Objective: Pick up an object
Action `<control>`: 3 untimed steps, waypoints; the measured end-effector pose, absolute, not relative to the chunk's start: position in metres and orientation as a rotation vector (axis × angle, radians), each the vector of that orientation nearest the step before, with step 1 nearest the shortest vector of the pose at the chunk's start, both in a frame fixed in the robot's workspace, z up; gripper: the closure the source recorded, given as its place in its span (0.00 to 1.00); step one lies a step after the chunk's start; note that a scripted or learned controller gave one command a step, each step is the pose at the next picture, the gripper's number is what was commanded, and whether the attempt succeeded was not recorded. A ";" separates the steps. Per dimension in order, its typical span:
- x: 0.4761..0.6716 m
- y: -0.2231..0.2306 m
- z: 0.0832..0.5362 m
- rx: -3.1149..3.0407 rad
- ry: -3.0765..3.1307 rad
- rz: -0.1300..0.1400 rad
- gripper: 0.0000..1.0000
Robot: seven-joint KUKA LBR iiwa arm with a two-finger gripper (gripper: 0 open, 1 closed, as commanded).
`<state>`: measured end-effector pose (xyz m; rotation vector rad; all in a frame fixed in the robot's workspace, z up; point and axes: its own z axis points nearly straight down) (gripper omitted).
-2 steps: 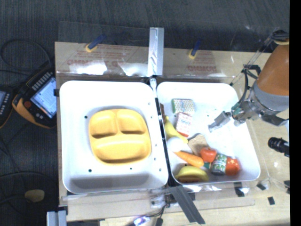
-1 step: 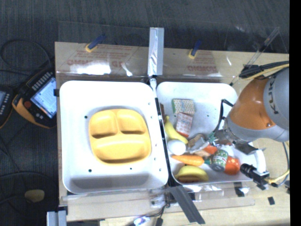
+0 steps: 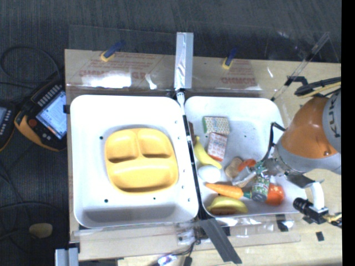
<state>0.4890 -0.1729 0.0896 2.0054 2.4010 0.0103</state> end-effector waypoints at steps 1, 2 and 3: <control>0.501 -0.182 0.089 1.949 2.459 0.009 0.00; 0.515 -0.192 0.089 1.849 2.535 0.007 0.00; 0.563 -0.216 0.089 1.462 2.770 -0.001 0.00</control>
